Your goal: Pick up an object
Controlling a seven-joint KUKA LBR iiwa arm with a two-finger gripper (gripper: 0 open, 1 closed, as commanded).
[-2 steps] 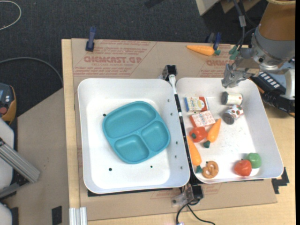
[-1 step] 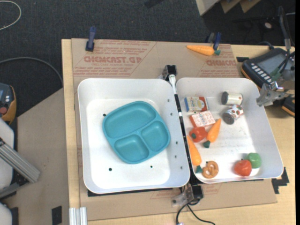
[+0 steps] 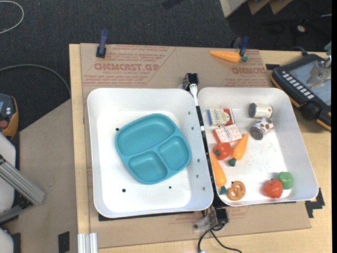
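Camera view. Two white bins sit side by side on a cardboard sheet [image 3: 131,67], their inner rims touching.

Left bin [image 3: 100,141]: holds one teal plate [image 3: 152,147] with three compartments, lying flat and turned at a slant, about mid-bin.

Right bin [image 3: 301,141]: holds all the small objects to pick.
- Grey can [image 3: 260,110] on its side near the far wall.
- Second can [image 3: 259,129] just in front of it, tilted.
- Red-and-white carton [image 3: 220,116] at far left, and a second carton [image 3: 227,134] just below it, close or touching.
- Red tomato [image 3: 222,151] below the cartons, touching a carrot [image 3: 240,146] that leans at a slant on its right.
- Small green bit [image 3: 231,162] just below those two.
- Long orange piece [image 3: 218,172] lies along the left wall.
- Pretzel [image 3: 236,190] at the near left corner, just beside the orange piece's lower end.
- Red fruit [image 3: 273,188] and green fruit [image 3: 285,179] touching each other at the near right corner.

Outside the bins: a loose carrot [image 3: 226,56] lies on the cardboard at the far edge, beside a blue clamp [image 3: 243,45]. Another blue clamp [image 3: 101,44] is at the far left. A dark pendant [image 3: 303,83] lies on the bench right of the bins.

Gripper state: cannot tell.
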